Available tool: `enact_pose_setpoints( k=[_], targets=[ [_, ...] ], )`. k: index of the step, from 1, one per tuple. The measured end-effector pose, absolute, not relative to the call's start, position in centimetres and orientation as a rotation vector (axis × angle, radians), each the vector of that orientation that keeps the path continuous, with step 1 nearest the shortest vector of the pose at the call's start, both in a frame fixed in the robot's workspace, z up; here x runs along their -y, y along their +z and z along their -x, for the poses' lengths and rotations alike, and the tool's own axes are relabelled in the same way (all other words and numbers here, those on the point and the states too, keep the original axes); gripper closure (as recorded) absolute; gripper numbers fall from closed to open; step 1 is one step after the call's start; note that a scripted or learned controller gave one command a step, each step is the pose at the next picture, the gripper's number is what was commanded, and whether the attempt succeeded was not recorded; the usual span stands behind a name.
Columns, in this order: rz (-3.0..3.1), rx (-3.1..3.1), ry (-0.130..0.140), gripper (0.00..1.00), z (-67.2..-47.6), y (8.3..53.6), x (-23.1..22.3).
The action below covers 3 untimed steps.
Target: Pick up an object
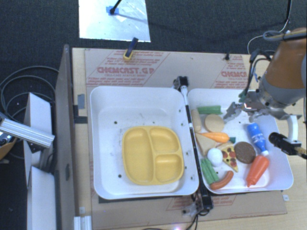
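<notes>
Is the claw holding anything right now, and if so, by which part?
Nothing is held. The claw hovers over the right bin, near the green piece, with nothing between its fingers.

— What lies around the surface (158,63)?
— Dark carpet floor (201,13), with a pale sheet (112,13) on it near the top.
— And on the left?
— Black cables (24,87) coiled on the floor, beside a white box (41,176) and a metal rail (26,131).
</notes>
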<state>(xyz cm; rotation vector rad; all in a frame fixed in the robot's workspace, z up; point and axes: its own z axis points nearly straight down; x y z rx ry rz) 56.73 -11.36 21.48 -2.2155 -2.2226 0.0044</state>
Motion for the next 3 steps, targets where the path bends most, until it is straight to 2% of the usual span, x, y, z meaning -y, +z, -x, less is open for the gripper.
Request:
enact_pose_setpoints(
  k=[1, 2, 3],
  targets=[
    [2.215, 2.215, 0.010, 0.00, -54.8, 14.7, 12.3],
    [2.222, 2.223, -0.004, 0.00, -54.1, 8.4, 14.4],
    [2.226, 2.229, -0.003, 1.00, -54.3, 9.2, 14.5]
  ],
)
